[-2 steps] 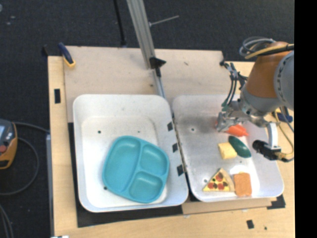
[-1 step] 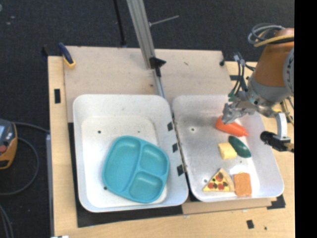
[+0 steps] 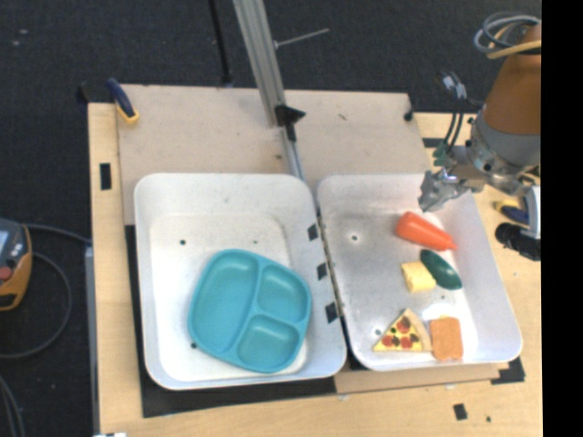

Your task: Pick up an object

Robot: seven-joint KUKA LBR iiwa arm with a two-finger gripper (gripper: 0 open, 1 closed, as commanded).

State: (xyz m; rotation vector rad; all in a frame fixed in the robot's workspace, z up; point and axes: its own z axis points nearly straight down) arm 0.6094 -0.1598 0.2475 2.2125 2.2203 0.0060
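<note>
In the right bin (image 3: 364,262) lie an orange carrot (image 3: 424,231), a dark green piece (image 3: 442,269), a pale yellow block (image 3: 418,278), a pizza slice (image 3: 403,333) and an orange-brown piece (image 3: 446,338). My gripper (image 3: 437,192) hangs over the bin's far right corner, just above and to the right of the carrot's tip. Nothing shows between its fingers.
A teal divided plate (image 3: 250,309) lies in the left bin (image 3: 173,217). A slanted aluminium post (image 3: 264,62) rises behind the bins. Cables and clamps sit at the bench's right edge near the arm.
</note>
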